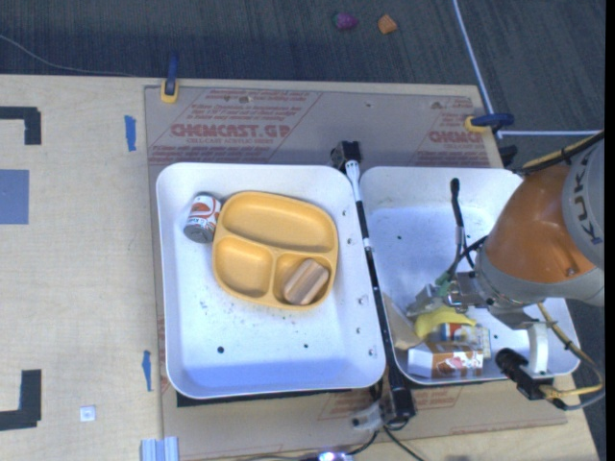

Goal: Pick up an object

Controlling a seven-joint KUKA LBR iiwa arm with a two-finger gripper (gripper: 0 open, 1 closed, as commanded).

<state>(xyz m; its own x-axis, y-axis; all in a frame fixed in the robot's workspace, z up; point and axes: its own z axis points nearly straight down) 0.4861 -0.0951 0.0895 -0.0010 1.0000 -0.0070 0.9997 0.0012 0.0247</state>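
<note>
My gripper (445,299) reaches down into the right bin (404,209), just over a small heap of objects at the bin's front. A yellow banana-like piece (430,324) lies right below the gripper. Next to it sits a small colourful can (455,334), and in front of that a white and red packet (448,361). The orange band and grey wrist hide part of the heap. I cannot see anything held between the fingers.
The left bin (183,286) holds a yellow divided plate (274,221) with a brown bun (305,281) in its lower right compartment. A red and white can (201,217) lies by the plate's upper left. A black divider clamp (346,154) sits between the bins.
</note>
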